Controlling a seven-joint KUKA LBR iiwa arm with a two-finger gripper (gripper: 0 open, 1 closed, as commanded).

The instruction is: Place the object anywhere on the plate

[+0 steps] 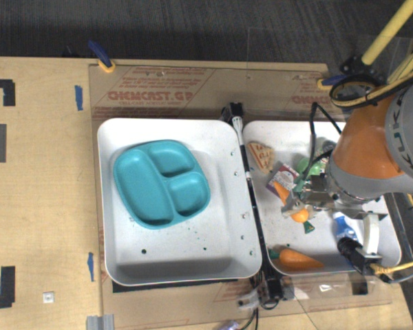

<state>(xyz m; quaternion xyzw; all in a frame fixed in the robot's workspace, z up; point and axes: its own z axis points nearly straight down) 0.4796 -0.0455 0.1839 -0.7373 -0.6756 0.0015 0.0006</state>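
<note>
A teal divided plate (162, 182) lies in the left white bin (124, 253), with nothing on it. My gripper (301, 203) is low over the middle of the right bin (392, 253), among the toy foods. A small orange piece with a green end (301, 216) sits right beneath it; whether it is gripped is hidden by the wrist. A purple and orange packet (282, 181) lies just to the gripper's left.
An orange carrot (299, 258) lies at the right bin's near edge. A tan waffle-like slice (262, 156) is at its far left, a green item (311, 161) behind the gripper, a blue item (343, 225) under the arm. A black divider (248, 184) separates the bins.
</note>
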